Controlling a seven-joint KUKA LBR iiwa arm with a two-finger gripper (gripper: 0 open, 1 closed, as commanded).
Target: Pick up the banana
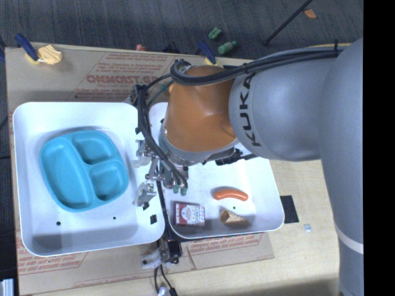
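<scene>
My gripper hangs low over the left edge of the right bin, close to the wall shared by the two bins. Its metal parts point toward the bin floor, just above a small red box. The arm's orange band and grey body cover the far half of the right bin, hiding whatever lies there.
An orange sausage-shaped toy and a tan and white piece lie in the right bin's near part. The left bin holds a blue divided tray. Cables hang at the bench's front edge.
</scene>
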